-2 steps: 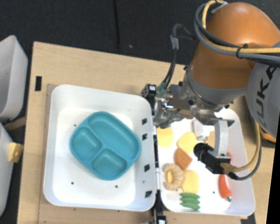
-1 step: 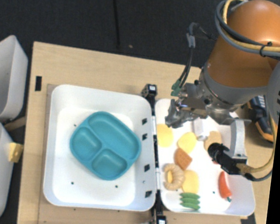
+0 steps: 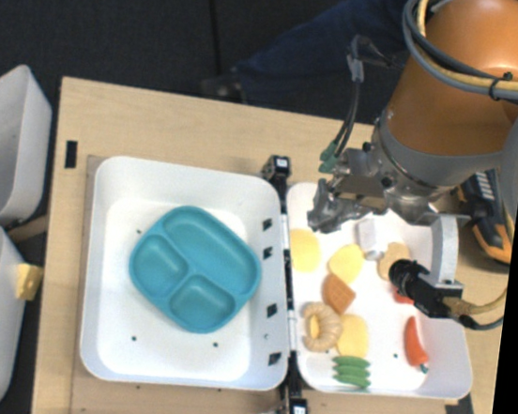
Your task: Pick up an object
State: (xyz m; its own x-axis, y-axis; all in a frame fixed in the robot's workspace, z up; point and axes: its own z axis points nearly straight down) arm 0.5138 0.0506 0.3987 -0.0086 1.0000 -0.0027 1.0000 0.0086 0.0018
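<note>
Hovering hand [image 3: 334,211] over right bin [image 3: 444,382], above toy food.

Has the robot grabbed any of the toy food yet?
Not yet, as far as the view shows. The gripper hangs over the top left corner of the right bin, with nothing seen in it. The toys lie in that bin: the yellow round piece, the pretzel, the green pea pod and the red pepper. Lowering, grabbing and lifting are all left.

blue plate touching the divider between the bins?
Apart. The camera view shows bare white bin floor between the blue plate and the divider.
</note>
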